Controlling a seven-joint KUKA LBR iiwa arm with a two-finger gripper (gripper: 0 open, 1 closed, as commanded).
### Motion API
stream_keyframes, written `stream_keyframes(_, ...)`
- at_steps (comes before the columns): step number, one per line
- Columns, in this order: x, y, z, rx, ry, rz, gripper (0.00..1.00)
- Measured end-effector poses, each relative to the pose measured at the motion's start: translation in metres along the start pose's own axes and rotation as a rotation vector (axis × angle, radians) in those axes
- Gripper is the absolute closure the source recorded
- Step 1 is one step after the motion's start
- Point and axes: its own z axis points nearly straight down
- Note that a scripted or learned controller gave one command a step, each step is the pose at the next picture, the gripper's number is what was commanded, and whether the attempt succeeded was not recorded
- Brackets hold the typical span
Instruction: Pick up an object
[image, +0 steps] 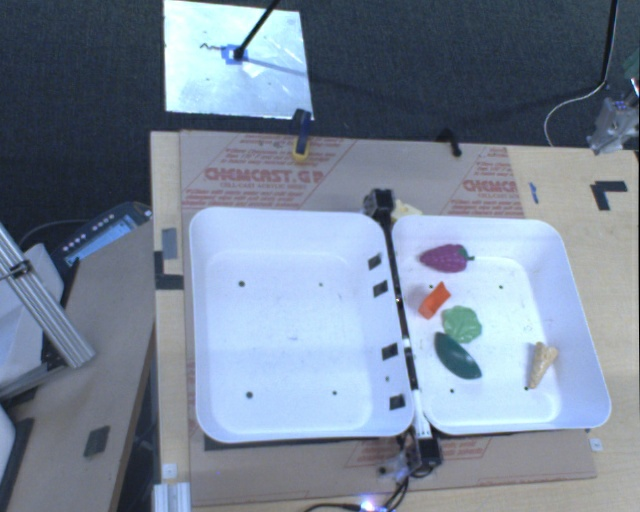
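Two shallow white bins are sitting side by side on the worktop (168, 300), over a brown sheet (330, 170) printed with red lettering. The left bin (290, 330) is showing its white floor with a few small dark dots. All the loose objects are lying in the right bin (585, 330). A purple object (445, 258) is resting near the back wall, left of centre. In front of it a small orange piece (434, 299) is lying tilted, close to the seam between the bins. A light green object (461, 323) is sitting just beside the orange piece, to its front right, and a dark green oval object (457, 356) is lying at a slant right in front of the light green one, touching it or nearly so; I cannot tell which. A tan, cone-like object (541, 363) is lying well apart from these, near the right wall, with its narrow end pointing toward the front. Black clips (385, 290) are running along the seam where the two bins are meeting. A small cream thing (405, 210) is sitting just behind the bins at the back of that seam. A yellow and blue clamp (300, 135) is gripping the back edge of the worktop. Beyond it a shiny sheet (235, 60) is lying on the dark floor. The state of the jaws cannot be told here.
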Motion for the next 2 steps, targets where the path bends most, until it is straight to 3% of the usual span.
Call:
stream_keyframes(1,0.002,0.001,-0.099,-0.012,-0.002,-0.009,1.0)
stream_keyframes(2,0.043,-0.046,-0.127,-0.007,0.002,-0.01,1.0)
